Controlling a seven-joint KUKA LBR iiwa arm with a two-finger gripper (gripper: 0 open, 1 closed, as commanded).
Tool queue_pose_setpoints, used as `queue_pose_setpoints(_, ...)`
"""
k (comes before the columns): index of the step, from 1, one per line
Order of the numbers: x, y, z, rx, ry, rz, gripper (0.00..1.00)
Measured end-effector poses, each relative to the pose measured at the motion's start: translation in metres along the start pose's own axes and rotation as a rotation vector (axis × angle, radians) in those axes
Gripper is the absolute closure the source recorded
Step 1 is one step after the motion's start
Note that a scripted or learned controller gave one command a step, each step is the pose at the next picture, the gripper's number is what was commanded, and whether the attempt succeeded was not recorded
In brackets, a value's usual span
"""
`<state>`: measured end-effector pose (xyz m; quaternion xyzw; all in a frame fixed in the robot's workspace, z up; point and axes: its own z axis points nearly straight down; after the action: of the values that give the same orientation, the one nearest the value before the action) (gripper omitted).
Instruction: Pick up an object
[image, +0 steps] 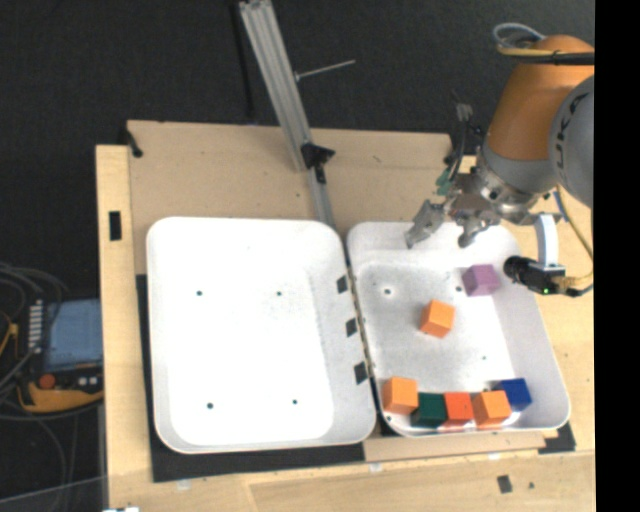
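Note:
My gripper (441, 236) hangs over the far edge of the right bin (520, 320), fingers spread open with nothing between them. A purple block (481, 279) lies just right of and nearer than the fingers. An orange block (436, 318) sits alone mid-bin. Along the bin's near wall runs a row of blocks: orange (401, 393), dark green (431, 408), red-orange (459, 406), orange (491, 405) and blue (514, 392).
The left bin (245, 330) lies beside the right one, joined by dark clips (352, 325). A slanted metal rail (285, 95) rises behind the bins. A black fitting (535, 273) juts over the right bin's right rim. Cables and a box (60, 345) lie off the bench's left.

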<state>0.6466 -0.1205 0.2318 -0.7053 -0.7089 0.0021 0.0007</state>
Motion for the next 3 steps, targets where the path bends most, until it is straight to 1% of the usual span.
queue_pose_setpoints(2, -0.015, -0.005, 0.089, 0.0, 0.0, 0.009, 0.0)
queue_pose_setpoints(3, -0.015, -0.003, 0.075, -0.008, 0.001, 0.012, 1.0)
